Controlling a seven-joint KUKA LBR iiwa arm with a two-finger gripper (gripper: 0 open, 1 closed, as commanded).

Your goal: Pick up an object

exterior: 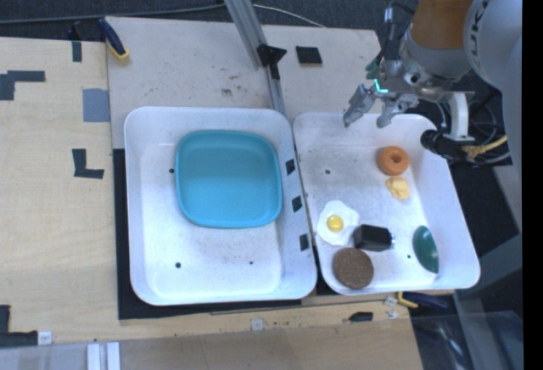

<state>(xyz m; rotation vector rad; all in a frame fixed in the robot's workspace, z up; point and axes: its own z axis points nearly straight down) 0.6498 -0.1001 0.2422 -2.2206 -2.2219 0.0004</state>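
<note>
On the bench, the right bin (441, 190) holds the orange ring (393, 159), which sits just below and a bit right of the gripper (366, 111), whose two fingers hang spread apart with nothing between them

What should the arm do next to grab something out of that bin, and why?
Probably lower toward the orange ring. The gripper hangs open over the right bin's top edge with nothing between its fingers, and the ring lies closest, just below it and apart from the other items.
</note>
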